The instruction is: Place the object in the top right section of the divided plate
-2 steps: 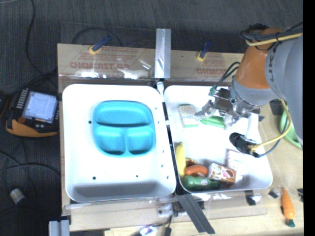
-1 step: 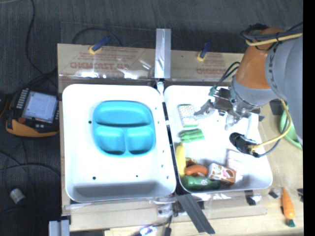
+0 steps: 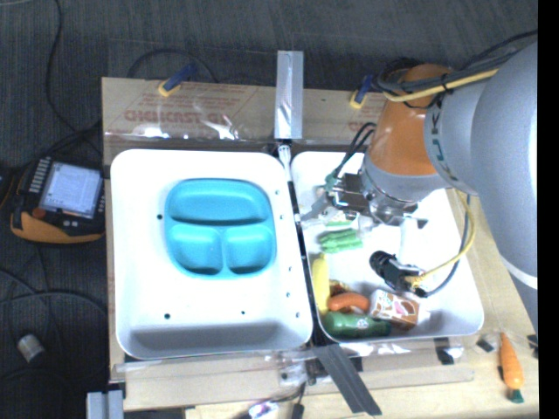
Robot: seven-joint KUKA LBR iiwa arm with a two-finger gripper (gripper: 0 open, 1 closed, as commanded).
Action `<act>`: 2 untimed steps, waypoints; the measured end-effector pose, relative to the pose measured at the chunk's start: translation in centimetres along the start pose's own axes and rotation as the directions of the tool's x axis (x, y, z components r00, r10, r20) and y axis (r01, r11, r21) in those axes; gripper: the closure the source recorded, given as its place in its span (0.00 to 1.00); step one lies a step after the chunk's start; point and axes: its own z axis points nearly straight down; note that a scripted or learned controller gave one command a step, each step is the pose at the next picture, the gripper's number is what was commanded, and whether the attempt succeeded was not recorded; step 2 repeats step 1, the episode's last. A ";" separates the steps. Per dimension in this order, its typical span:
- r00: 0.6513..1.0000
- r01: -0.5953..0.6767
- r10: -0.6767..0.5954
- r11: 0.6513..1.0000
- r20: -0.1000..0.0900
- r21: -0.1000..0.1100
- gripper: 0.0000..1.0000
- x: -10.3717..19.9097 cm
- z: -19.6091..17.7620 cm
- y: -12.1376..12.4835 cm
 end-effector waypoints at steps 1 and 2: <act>0.967 0.254 -0.254 0.967 0.001 -0.001 0.00 5.6 -13.4 -3.3; 0.967 0.254 -0.254 0.967 0.001 -0.001 0.00 5.6 -13.4 -3.3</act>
